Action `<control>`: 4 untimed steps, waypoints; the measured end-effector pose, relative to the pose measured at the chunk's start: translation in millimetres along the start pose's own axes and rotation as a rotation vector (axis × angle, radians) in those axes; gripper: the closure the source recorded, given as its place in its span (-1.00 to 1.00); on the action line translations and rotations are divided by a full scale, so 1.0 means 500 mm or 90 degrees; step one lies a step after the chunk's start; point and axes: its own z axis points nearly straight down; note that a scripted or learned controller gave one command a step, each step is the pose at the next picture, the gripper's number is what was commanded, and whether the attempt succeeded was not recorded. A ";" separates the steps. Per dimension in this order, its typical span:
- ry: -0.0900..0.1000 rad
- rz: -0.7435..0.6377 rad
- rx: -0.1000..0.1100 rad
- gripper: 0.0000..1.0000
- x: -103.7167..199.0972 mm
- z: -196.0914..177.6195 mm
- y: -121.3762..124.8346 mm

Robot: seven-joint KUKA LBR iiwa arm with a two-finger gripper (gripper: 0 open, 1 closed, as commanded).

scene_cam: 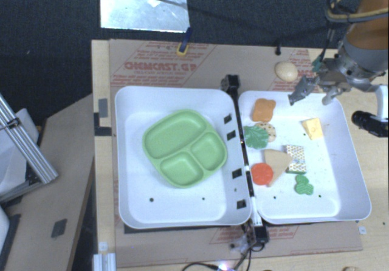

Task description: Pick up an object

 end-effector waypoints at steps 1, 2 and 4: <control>-0.001 -0.001 -0.007 -1.00 0.000 -0.013 0.004; 0.000 -0.001 -0.004 -1.00 0.014 0.108 0.001; 0.000 0.001 -0.004 -1.00 0.014 0.344 -0.022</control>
